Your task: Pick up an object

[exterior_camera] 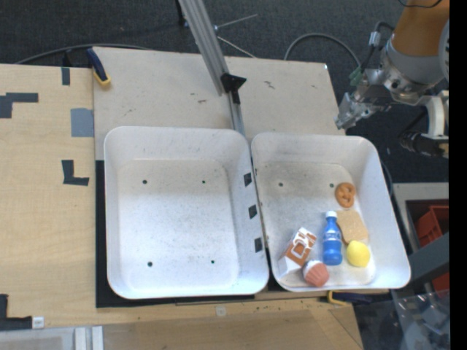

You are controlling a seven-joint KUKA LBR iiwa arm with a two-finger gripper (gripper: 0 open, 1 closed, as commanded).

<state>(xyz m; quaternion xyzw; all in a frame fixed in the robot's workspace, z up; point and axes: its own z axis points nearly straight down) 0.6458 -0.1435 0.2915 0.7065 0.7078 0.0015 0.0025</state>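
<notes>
The arm [419, 31], grey with its orange band showing near the top right corner, is reaching in from the right and hanging its tool [350, 115] above the far right corner of the right bin [365, 152], just outside the rim; whether the tool is released or clenched cannot be told, as it is looking small and dark against the floor, and nothing is showing between its tips. The things to pick are all lying in the right bin, crowded toward its near right corner and well apart from the tool. A blue bottle [332, 239] with a white cap is lying lengthwise, with a tan block [353, 225] just beside it on the right and a yellow ball [357, 254] touching the block's near end. A small brown piece [345, 192] is sitting farther back, near the right wall. An orange and white carton [300, 247] is lying left of the bottle, and a reddish ball [317, 273] is resting by the near rim, just beside the carton and the bottle's base. The left bin [117, 195] is sitting flush against the right one on the counter [160, 86], and a grey metal bar [208, 39] is slanting down from the top to the seam between the bins
</notes>
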